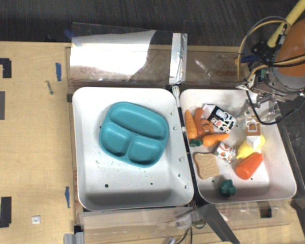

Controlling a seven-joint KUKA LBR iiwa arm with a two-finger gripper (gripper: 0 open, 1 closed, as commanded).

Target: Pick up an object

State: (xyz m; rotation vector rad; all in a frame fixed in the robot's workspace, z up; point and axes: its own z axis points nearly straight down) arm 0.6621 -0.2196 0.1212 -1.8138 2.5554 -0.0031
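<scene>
Camera view leaves me unable to tell my gripper (262, 105) state; the orange pepper (249, 165), near the right bin's (287, 187) front edge, looks light, stiff, slippery, best pinched mid-body.

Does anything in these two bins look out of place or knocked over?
Nothing looks damaged or spilled. The teal divided tray sits askew in the left bin, turned at an angle to its walls. In the right bin the toy foods lie jumbled, carrots overlapping and the orange bottle on its side.

One fixed view, taken from above the bench at a slant. Both bins are framed whole: left bin (86, 151) and right bin (279, 177). The arm (295, 60) is seen entering top right.
</scene>
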